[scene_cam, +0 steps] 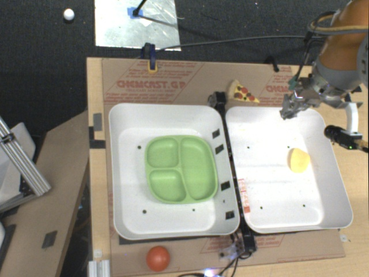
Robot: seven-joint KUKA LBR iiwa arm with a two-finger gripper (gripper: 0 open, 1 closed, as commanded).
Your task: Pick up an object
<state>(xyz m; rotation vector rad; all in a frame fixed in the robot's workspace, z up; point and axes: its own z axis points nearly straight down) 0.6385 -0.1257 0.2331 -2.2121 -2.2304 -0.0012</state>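
Nearby: yellow object (298, 160) alone (right bin (323, 212)), arm (337, 45) above.

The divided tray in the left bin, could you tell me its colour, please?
Light green, seen in the camera view.

A single fixed camera looks down at a slant from above the near side, set well back. It takes in the whole tabletop (190, 71), both white bins side by side, and dark floor beyond.
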